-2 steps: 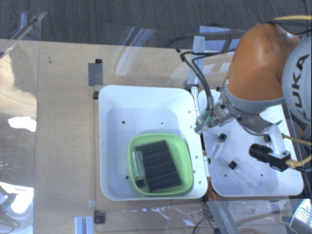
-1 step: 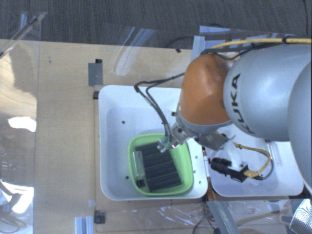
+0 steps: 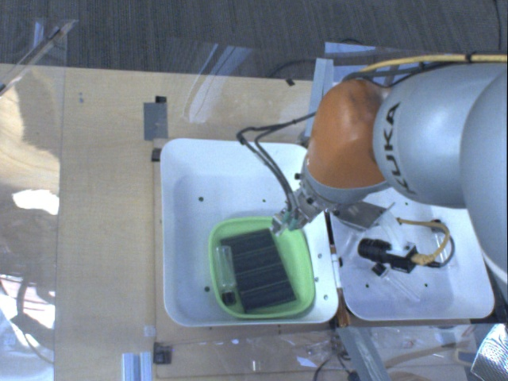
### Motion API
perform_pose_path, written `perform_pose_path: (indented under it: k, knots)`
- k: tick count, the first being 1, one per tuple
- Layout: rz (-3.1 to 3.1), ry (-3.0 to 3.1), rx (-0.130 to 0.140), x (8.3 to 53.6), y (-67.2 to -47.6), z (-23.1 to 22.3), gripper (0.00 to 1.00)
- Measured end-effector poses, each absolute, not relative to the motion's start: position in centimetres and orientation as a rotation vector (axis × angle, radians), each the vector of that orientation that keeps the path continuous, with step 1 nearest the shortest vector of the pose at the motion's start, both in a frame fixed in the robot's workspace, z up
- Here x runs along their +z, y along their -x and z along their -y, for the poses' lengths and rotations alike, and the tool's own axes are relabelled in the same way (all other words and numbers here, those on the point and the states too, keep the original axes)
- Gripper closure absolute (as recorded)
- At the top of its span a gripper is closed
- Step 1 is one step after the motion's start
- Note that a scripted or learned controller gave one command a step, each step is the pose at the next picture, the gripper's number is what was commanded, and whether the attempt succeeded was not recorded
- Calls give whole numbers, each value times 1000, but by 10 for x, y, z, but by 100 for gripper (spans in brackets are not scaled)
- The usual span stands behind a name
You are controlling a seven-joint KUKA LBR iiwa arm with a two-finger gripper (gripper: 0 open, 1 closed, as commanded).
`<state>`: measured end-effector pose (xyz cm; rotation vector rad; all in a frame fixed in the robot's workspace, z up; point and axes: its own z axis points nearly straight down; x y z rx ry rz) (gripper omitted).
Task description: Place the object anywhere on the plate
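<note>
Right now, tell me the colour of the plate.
The plate is light green, clearest in the camera view.

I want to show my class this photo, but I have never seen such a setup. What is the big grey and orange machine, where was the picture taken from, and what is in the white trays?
The big grey machine with the orange band is a robot arm, reaching in from the right. One fixed camera looks down on it at a slant. On the wooden bench two shallow white bins stand side by side, the left bin and the right bin. In the left bin lies a light green plate with rounded corners, and a dark grey ribbed slab rests on it. The arm's gripper, its grasping tool, is at the plate's upper right edge. The picture does not show it holding anything.
</note>
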<state>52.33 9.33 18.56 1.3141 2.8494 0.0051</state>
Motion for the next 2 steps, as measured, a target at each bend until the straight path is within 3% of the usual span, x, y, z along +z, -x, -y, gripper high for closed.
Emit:
perform_pose_path:
  k: [1, 2]
  knots:
    - [-2850, -1314, 5, 186, -523, -93, 0]
    - [-2846, -1310, 13, 197, -526, -95, 100]
